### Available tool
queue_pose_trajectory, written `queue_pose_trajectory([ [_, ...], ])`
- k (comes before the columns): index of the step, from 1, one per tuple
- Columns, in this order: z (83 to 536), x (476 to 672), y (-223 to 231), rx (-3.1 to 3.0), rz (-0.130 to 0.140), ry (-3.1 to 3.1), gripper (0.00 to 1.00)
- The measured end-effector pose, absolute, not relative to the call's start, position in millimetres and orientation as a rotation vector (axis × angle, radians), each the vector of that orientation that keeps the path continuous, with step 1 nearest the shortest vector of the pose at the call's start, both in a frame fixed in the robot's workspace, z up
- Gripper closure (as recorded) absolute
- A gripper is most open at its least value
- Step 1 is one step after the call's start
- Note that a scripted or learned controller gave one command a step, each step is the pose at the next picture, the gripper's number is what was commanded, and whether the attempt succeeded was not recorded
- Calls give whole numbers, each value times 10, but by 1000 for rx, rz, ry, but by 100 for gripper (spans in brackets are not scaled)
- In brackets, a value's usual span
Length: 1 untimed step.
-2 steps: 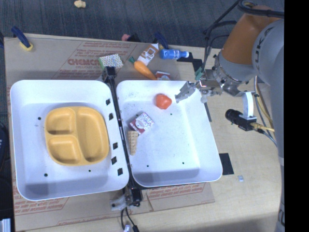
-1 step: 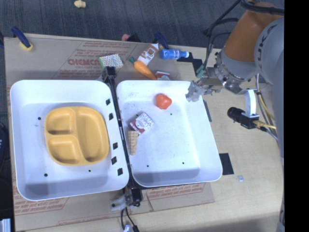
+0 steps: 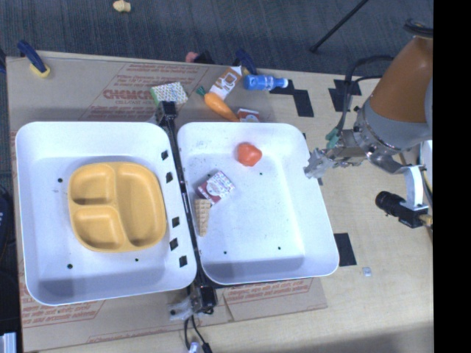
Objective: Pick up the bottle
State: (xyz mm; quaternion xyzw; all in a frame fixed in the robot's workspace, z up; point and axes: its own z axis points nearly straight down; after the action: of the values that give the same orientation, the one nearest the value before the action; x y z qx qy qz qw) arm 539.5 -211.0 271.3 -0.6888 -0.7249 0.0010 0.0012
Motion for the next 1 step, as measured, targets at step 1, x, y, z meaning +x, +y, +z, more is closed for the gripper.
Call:
queue_pose_trajectory([
  [1, 1916, 4804, -2110, -2037, 3, -2386, 100],
])
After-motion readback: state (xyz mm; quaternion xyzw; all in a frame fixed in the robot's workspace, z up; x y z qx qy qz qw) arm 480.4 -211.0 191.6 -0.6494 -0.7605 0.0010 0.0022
